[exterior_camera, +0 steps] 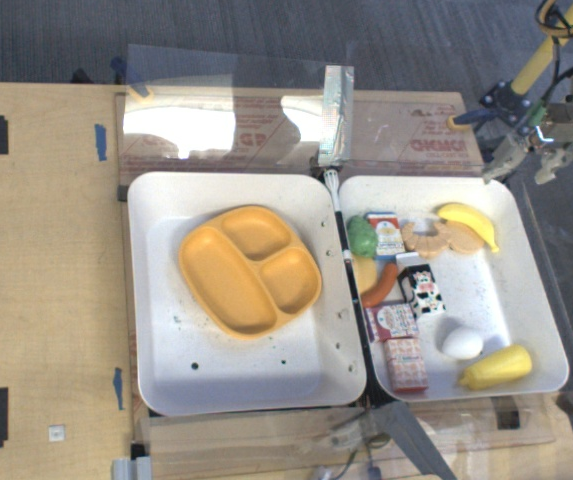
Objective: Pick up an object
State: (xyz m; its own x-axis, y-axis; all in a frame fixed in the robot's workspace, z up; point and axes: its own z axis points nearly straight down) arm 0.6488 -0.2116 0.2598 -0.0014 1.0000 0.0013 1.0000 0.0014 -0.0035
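The right white bin [538, 278] holds several small items: a yellow banana [469, 224] at the back, a green piece [362, 236], a red-and-white carton [386, 234], a tan piece [431, 238], an orange stick [383, 283], a black-and-white carton [422, 291], two pink-red cartons [394, 321] [406, 363], a white egg [460, 343] and a yellow piece [496, 366] at the front right. My gripper [522, 163] hangs beyond the bin's back right corner, above the rim and apart from all items.
The left bin [156, 298] holds an orange divided plate [250, 268]. A clear panel [226, 118] with a metal post [336, 113] stands behind the bins. Yellow cabling [556, 28] runs along the arm at top right.
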